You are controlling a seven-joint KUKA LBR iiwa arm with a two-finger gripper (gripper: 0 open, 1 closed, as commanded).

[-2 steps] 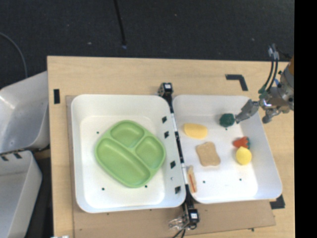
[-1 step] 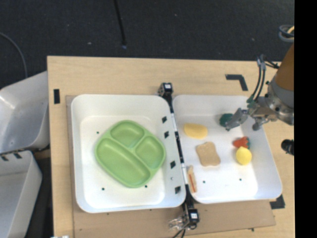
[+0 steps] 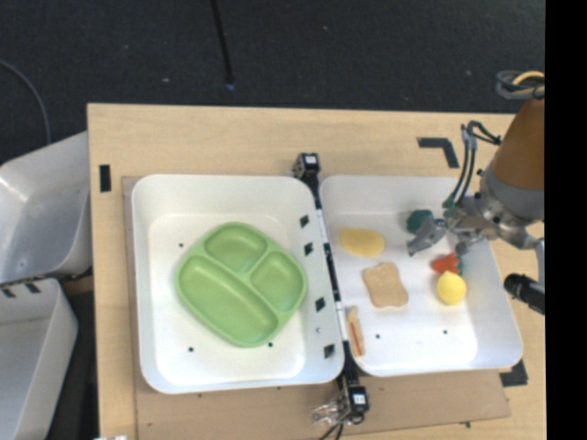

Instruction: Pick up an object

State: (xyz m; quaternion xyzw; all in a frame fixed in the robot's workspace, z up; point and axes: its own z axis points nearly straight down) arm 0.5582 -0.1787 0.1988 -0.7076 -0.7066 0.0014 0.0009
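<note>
Carrot-like thin orange stick (image 3: 355, 330) lay nearest you, at the right white bin's (image 3: 404, 356) near-left edge, well left of your gripper (image 3: 442, 236). A tan bread-shaped slice (image 3: 384, 285) and a yellow oval piece (image 3: 362, 241) sat left of it. A round yellow lemon-like fruit (image 3: 450, 288) and a small red piece (image 3: 446, 263) lay just below it. A dark green lump (image 3: 420, 219) sat at its left. I could not tell how wide its grip stood. Far left, the left white bin (image 3: 147, 246) held a green divided plastic plate (image 3: 241, 283).

We see a smooth, slightly glossy green plastic plate (image 3: 241, 283) in a glossy white plastic bin (image 3: 147, 246), both on a matt, pale wood-look bench (image 3: 229, 140).
</note>
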